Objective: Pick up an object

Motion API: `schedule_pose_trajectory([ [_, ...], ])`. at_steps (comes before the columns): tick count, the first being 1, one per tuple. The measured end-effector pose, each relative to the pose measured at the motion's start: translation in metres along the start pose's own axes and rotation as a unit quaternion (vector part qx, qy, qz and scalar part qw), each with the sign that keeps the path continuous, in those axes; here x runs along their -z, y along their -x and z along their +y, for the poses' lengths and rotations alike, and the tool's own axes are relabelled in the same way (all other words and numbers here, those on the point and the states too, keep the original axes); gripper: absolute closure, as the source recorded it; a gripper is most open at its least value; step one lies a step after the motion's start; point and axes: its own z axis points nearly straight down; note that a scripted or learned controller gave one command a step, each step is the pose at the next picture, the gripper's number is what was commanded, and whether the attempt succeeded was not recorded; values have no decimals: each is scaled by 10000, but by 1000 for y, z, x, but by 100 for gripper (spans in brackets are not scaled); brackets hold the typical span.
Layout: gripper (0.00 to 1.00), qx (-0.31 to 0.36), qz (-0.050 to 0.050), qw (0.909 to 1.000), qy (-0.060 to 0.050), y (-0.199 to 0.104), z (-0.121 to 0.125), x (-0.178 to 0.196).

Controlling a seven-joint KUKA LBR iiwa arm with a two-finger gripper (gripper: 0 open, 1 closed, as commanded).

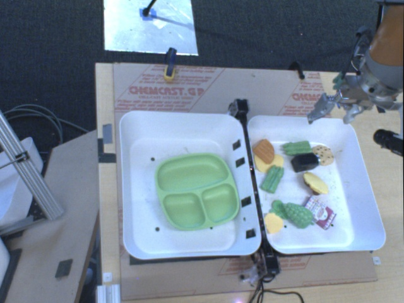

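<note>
Two white bins sit side by side on the bench (pixel 107 93). Landmark for all positions: the black block (pixel 304 162), lying in the upper middle of the right bin (pixel 369 213).

Left bin (pixel 136 232) carries a green divided tray (pixel 197 190), well apart from the block.

Around the block: green pod (pixel 296 148) just above it, touching or nearly so. Round speckled cookie (pixel 323 153) just beside it on the arm's side. Orange-brown bun piece (pixel 264 151) on the other side, toward the divider, with yellow slices under it. Green pickle (pixel 273 178) below and toward the divider. Yellow-brown wedge (pixel 315 183) just below. Bumpy green vegetable (pixel 293 213) and a red-and-white wrapper (pixel 321 211) further below, near each other.

Tool (pixel 333 108) hangs above the far rim of the right bin, up and toward the arm from the block. Nothing between its fingers; they look spread, so I read it as open and empty.

Handling judgement: these look like light, rigid plastic toy foods, smooth and apt to slip or skitter. Block seems the best target: flat sides, take it across its short width. Crowding by pod and cookie could foul a finger.
</note>
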Motion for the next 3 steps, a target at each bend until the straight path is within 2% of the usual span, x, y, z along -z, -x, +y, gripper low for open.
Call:
schedule_pose_trajectory([
  [1,0,57,25,10000,-6,-103,22,-27],
  [2,0,37,12,9999,101,-153,4,198],
  [3,0,70,32,10000,44,-265,-24,266],
])
